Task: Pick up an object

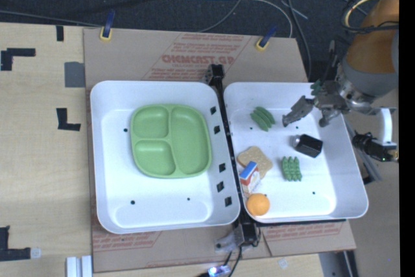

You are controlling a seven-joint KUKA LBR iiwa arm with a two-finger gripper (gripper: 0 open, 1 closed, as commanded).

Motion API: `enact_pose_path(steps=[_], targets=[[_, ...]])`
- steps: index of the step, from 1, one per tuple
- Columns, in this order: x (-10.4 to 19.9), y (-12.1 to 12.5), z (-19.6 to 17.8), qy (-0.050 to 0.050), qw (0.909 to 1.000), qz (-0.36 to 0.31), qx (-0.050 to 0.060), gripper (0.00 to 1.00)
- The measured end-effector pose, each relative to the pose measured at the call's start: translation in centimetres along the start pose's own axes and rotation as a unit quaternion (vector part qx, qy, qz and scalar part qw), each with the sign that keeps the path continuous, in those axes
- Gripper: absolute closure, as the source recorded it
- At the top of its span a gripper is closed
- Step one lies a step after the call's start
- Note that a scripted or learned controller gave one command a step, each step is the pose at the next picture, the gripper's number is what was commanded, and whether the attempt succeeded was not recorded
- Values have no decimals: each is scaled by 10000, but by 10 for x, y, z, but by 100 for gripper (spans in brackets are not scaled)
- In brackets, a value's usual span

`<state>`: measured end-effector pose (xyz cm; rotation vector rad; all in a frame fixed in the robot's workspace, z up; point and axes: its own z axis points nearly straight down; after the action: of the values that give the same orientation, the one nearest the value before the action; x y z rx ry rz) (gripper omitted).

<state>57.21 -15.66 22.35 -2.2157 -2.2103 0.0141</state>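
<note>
The right bin (337, 198) holds several small things: a green ridged piece (262, 118), a black block (308, 144), a second green ridged piece (291, 168), a tan toast slice (255, 157), a small red, white and blue box (248, 172) and an orange ball (258, 204). My gripper (310, 115) hovers over the upper right part of this bin, above the black block and right of the first green piece. Its fingers are spread open with nothing between them.
The left bin (110, 198) holds a green divided plate (172, 141). A black divider (224, 139) runs between the two bins. Cables (259, 0) trail across the dark floor behind the bench.
</note>
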Motion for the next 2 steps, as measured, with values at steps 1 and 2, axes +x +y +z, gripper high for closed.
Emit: enact_pose_path(steps=[1,2], targets=[[1,3,-8,-10,10000,-19,-66,0],[6,1,37,-10,10000,-18,-44,0]])
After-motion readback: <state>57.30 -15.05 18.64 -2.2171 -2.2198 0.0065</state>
